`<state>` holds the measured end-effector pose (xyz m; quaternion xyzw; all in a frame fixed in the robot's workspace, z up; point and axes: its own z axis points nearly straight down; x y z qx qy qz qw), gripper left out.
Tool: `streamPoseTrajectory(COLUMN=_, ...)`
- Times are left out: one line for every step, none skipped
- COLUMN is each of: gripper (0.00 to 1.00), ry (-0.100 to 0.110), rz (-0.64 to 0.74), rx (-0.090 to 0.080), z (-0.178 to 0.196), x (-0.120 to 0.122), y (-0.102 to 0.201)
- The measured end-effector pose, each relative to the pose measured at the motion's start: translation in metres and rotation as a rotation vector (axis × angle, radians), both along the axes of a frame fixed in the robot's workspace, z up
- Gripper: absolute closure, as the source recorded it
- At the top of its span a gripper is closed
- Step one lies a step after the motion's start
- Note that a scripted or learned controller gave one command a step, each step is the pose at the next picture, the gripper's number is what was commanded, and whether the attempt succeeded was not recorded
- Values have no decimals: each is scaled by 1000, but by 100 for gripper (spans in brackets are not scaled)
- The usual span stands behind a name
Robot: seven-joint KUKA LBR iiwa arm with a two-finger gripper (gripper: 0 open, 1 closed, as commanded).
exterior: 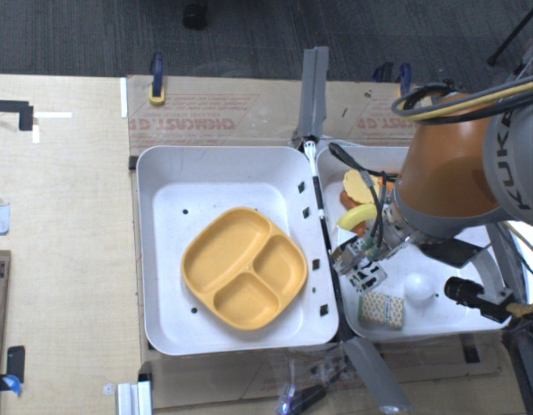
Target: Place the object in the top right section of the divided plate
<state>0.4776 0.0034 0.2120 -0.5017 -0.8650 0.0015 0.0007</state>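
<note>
A yellow divided plate (243, 268) lies in the left bin (163, 232), tilted, with three sections and nothing in them. My gripper (362, 264) hangs low in the right bin (439, 322), close to its left wall. Just behind it lie a yellow banana-shaped piece (356, 216) and a reddish piece (348, 199). In front of it lies a speckled pale block (381, 310), and a white ball (418, 287) rests to its right. The wrist and arm hide the middle of that bin. Nothing shows clearly between the fingers.
The wall shared by the two bins (323, 232) runs just left of the gripper. A flat black piece (457, 251) lies under the arm on the right. A yellow-orange item (360, 182) sits at the back of the right bin.
</note>
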Motion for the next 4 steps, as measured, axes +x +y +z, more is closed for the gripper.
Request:
streamPoseTrajectory(gripper=100, ry=-3, rz=253, rx=0, z=104, x=1, y=21)
streamPoseTrajectory(gripper=100, ry=-2, rz=255, rx=-1, z=112, x=2, y=21)
streamPoseTrajectory(gripper=100, ry=0, rz=280, rx=1, z=28, x=0, y=38)
streamPoseTrajectory(gripper=100, ry=-3, rz=301, rx=1, z=43, x=1, y=-65)
